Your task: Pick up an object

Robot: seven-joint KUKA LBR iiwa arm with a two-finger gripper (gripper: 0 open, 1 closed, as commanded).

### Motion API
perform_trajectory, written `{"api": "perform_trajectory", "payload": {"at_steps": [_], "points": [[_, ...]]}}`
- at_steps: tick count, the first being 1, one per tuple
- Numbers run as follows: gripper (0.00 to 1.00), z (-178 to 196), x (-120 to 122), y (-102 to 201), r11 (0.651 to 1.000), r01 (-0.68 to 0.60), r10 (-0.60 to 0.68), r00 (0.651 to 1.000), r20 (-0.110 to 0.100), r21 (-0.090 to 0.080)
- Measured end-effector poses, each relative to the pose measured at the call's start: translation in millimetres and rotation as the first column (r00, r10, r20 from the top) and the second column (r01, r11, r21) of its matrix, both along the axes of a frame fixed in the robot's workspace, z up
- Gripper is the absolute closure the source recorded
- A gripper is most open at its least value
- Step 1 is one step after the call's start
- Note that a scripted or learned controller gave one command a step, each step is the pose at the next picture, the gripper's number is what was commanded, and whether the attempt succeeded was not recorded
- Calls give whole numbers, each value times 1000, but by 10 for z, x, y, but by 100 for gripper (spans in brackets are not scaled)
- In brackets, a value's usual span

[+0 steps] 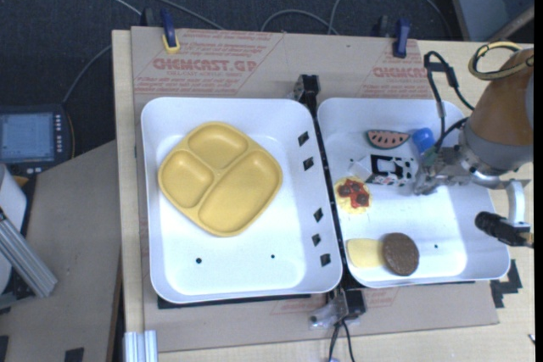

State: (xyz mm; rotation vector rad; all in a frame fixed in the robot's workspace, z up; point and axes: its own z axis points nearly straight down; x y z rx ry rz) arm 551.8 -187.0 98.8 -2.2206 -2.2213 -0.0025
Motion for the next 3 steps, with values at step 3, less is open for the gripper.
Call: {"api": "perform_trajectory", "payload": {"at_steps": [3], "points": [[100,1488,177,-80,1000,-2,2,1000,7,-4]]}}
